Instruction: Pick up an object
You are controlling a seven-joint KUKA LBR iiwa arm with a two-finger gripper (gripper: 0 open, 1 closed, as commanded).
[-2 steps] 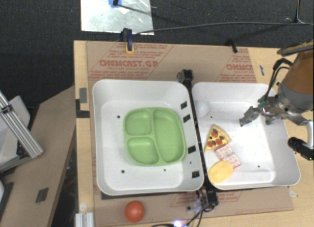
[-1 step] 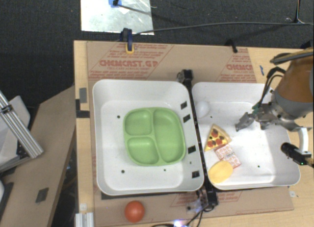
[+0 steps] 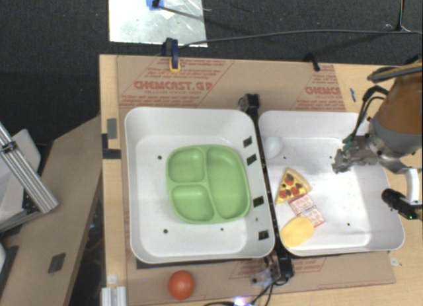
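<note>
The gripper (image 3: 343, 159) hangs over the right bin (image 3: 377, 235) near its far right corner; whether its pincer is apart or together, I cannot tell. The 3 candidates, pizza slice (image 3: 291, 186), wrapped candy (image 3: 309, 210) and yellow piece (image 3: 297, 231), crowd the bin's left edge, so it should probably target 1 alone, descending vertically.

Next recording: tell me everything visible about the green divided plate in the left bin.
The green divided plate is pale green, looks like smooth plastic, rounded-square, with three compartments: two smaller ones on the view's left, one long one on the right. It lies flat and right side up, slightly rotated, near the middle of the left bin, resting on the bin floor. Nothing lies in its compartments, and nothing else touches it.
</note>
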